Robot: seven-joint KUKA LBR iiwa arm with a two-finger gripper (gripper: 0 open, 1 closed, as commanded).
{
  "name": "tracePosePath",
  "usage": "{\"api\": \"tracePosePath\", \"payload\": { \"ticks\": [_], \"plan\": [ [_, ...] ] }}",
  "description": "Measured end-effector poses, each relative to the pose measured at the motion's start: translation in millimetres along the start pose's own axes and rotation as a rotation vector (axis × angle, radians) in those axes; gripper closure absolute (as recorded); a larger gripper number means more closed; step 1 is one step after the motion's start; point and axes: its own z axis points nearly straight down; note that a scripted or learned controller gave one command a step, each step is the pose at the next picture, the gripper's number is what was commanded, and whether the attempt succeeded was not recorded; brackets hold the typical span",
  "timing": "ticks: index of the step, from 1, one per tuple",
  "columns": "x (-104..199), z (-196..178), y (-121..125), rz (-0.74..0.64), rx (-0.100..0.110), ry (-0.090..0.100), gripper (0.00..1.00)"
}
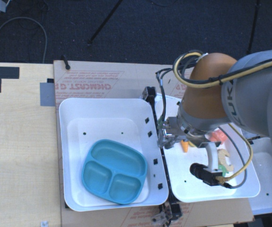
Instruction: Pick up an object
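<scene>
A single fixed view is taken from above the bench (17,141), angled down at a slant. Both white bins are covered: the left bin (74,112) is seen whole, the right bin (192,193) is partly masked by the arm (221,93), which enters from the right edge. Dark floor with cables (22,27) is taken in along the top. The framing is moderately close; the bins occupy the lower half.

Small orange object (185,146) and pink object (218,136) lie in the right bin (188,193).
</scene>
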Motion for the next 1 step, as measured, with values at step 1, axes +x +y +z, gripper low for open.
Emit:
{"api": "tracePosePath", "payload": {
  "ticks": [1],
  "plan": [
    [42.8, 4.5, 0.3, 0.000, -0.001, -0.001, 1.00]
  ]
}}
